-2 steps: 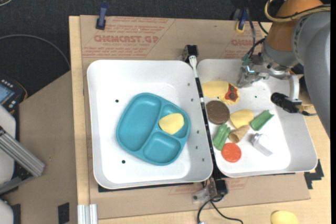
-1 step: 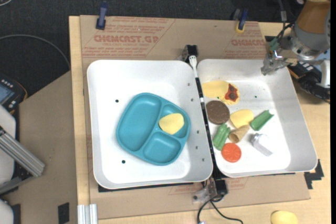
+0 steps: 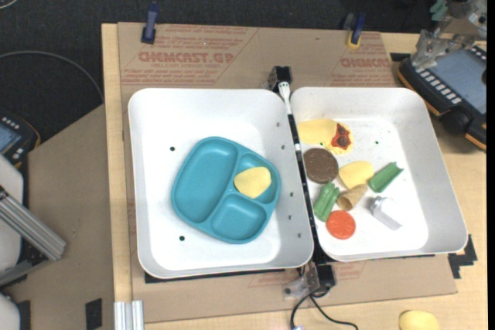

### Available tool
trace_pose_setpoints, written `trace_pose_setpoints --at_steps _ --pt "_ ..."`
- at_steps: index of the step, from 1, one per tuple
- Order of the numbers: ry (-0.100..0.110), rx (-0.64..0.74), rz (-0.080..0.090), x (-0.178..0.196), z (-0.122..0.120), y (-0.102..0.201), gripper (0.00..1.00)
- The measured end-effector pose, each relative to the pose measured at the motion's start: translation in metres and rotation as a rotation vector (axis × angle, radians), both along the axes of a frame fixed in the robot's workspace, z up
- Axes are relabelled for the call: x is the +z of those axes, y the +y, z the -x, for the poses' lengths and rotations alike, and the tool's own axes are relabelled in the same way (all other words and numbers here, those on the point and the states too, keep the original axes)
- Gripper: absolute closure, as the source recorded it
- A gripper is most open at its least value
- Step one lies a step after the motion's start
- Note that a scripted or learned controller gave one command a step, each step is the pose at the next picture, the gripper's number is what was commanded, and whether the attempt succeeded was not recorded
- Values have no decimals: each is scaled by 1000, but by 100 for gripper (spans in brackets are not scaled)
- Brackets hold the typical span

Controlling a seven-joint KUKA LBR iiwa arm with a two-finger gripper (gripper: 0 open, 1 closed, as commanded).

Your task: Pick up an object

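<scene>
Toy food items point(image 3: 349, 182) clustered in right bin point(image 3: 433, 166), yellow piece point(image 3: 252, 181) resting on teal divided plate point(image 3: 209, 193) in left bin point(image 3: 155, 166), jaw state indeterminable.

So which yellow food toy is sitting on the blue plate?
The pale yellow rounded piece in the left bin. It rests in one compartment of the teal divided plate. The other yellow pieces lie in the right bin among the other toys.

red "CHEMCAST GP" lettering, printed twice, on brown board point(image 3: 232, 50) under the bins
</scene>
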State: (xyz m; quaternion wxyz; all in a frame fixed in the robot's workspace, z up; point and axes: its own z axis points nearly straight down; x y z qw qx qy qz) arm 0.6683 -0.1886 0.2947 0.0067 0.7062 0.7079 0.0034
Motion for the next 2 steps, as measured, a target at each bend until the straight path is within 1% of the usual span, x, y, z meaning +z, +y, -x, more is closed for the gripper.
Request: trace_pose_setpoints --at_steps 1,2 --pt "17 -4 -4 -75 29 -26 100" --pt "-5 0 3 111 0 -18 100"
